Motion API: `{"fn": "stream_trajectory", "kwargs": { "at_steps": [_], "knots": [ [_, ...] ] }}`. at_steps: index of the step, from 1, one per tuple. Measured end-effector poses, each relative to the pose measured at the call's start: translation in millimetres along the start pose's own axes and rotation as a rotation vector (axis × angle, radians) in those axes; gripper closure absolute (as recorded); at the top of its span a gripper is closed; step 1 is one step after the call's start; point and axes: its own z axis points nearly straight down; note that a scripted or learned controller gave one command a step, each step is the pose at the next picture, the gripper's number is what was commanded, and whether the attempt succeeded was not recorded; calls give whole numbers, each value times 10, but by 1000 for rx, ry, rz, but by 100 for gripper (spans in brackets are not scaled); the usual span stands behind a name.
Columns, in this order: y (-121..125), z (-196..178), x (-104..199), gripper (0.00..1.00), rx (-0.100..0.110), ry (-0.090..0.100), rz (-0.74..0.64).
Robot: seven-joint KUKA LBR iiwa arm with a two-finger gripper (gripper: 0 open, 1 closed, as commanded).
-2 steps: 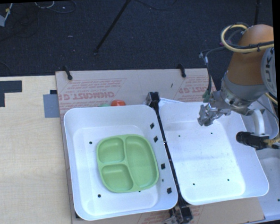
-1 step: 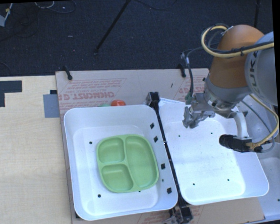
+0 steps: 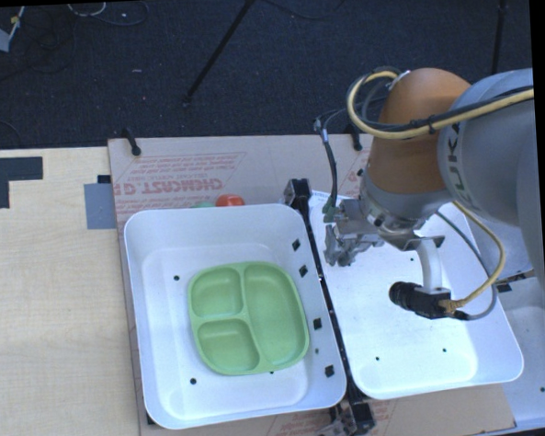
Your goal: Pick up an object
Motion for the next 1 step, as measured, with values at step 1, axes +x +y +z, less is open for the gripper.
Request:
{"fn": "stream_trajectory", "kwargs": {
  "at_steps": [1],
  "knots": [
    [-153, -84, 474, 100, -1, 0, 0]
  ]
}}
